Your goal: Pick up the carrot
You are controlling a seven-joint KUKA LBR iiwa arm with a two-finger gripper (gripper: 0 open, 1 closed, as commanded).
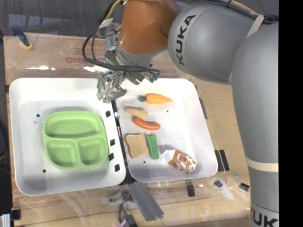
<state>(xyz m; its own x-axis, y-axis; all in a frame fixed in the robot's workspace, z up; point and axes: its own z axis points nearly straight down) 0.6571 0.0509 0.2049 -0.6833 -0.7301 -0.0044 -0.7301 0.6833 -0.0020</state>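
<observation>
Camera view. Two white bins on table [57, 60]. Left bin [23, 98]: green divided tray [75, 139], nothing else in it. Right bin [199, 141]: carrot [158, 99] near far edge, lying flat, long axis left-right, green stub to the left, orange tip to the right. In front of it, apart: cone-shaped piece [136, 112], then red sausage [147, 124], then toast slice [136, 146] just beside green stick [153, 146], and a small patterned carton [182, 161] near the front right corner.

End effector [110, 90] above the divider between the bins, at the far side, left of carrot and apart from it. Nothing between fingers; spread or pressed together: cannot tell, metal parts overlap and blur.

Step in hand (judgement): approach, not yet over target. To do well: shift right until centred over carrot's thick middle, turn wrist so fingers close across the short axis, spread wider than the body, descend straight. Clear margin to far bin wall needed. Cone-shaped piece the nearest neighbour; keep the front finger off it. Rounded, smooth body likely to roll or squirt out if pinched near the tapered tip.
</observation>
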